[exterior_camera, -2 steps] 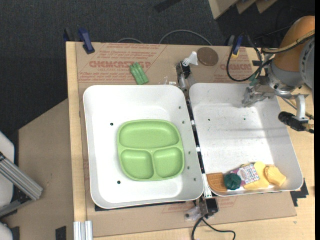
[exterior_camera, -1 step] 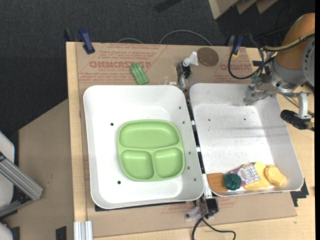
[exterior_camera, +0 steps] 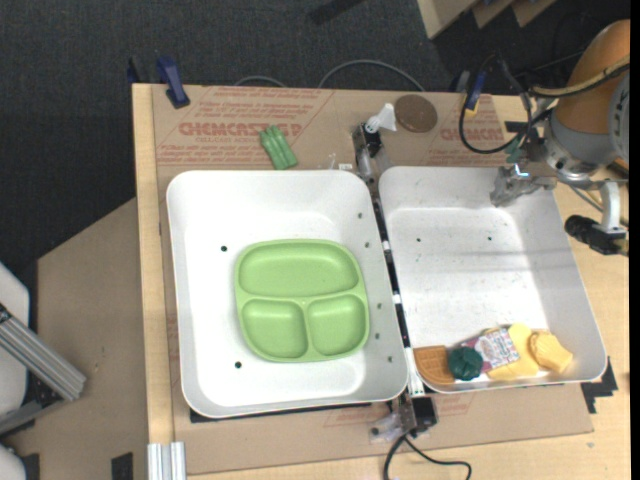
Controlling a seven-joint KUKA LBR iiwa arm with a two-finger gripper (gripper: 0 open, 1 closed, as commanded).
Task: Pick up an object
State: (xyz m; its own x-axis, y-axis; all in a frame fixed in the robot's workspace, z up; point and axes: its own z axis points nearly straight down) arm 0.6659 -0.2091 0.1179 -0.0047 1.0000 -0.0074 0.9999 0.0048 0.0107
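The hand (exterior_camera: 512, 180) hangs over the far right corner of the right bin (exterior_camera: 480, 268), at the end of the grey arm (exterior_camera: 590, 118) with its orange band; whether it is spread or pressed together I cannot tell, and nothing shows in its grip. Well apart from it, in the bin's near corner, lie a dark green object (exterior_camera: 465, 364), a yellow packet (exterior_camera: 505, 353) and a tan piece (exterior_camera: 432, 364), bunched together. The left bin (exterior_camera: 200, 218) carries a green divided plate (exterior_camera: 300, 300). Beyond it, on the bench (exterior_camera: 230, 123), lies a small green item (exterior_camera: 278, 148).
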